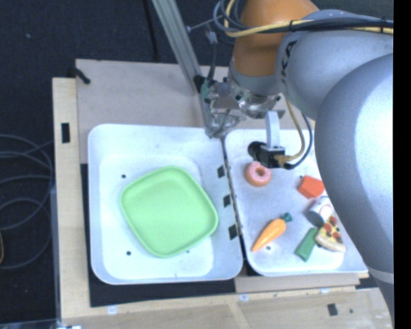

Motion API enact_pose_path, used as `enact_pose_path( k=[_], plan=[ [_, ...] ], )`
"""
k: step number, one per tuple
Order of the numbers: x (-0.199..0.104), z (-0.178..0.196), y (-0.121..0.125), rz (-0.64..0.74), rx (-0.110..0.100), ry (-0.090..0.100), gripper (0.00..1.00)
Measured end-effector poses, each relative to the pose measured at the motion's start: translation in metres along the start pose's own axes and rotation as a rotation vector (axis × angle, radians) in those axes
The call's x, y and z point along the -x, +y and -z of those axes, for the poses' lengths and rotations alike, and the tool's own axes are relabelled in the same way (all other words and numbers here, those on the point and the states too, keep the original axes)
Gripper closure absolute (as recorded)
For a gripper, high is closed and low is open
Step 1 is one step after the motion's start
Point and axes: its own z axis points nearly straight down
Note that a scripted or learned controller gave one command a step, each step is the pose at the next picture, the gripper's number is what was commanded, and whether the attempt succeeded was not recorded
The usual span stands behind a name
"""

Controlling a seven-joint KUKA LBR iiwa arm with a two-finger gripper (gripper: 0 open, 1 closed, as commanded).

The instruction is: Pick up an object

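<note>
The grey arm's two-finger gripper (218,127) hangs over the far rim where the two shallow white bins meet; whether it is apart or together I cannot tell. The left bin (109,184) holds a pale green square plastic plate (168,210). In the right bin (288,266) lie a pink ring doughnut (259,175), an orange toy carrot (270,233), a green block (305,244), an orange block (311,186) and a pizza slice (329,236).

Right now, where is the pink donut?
The pink ring-shaped toy donut lies in the right white bin, near its upper left corner, beside the divider between the bins, above the orange toy carrot.
</note>
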Motion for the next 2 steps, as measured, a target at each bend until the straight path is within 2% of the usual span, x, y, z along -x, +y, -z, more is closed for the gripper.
enact_pose_path(
  k=[1, 2],
  plan=[
    [-0.0385, -0.0033, 0.0037, -0.001, 0.0, 0.0, 1.0],
    [-0.0446, -0.0069, 0.0035, -0.003, 0.0, -0.001, 1.0]
  ],
)
